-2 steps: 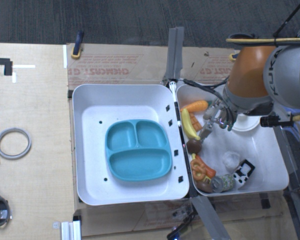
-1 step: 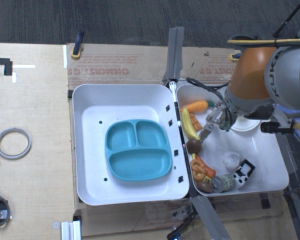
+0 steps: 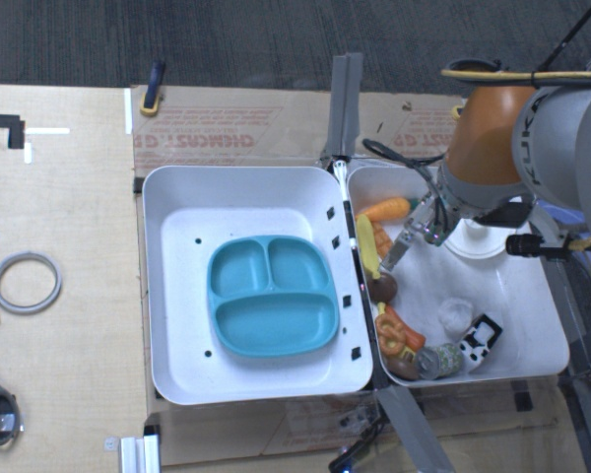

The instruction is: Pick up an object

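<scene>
Mirrored red lettering on cardboard sheet (image 3: 238,126), unreadable

We're looking at a robotics lab: wooden bench (image 3: 59,363), two white bins (image 3: 167,294), KUKA arm (image 3: 532,136), roll of tape (image 3: 24,281) lying around.

The arm (image 3: 557,141) is rounded grey metal with an orange band, black cables trailing, and a slim metallic end effector (image 3: 406,244).
</scene>
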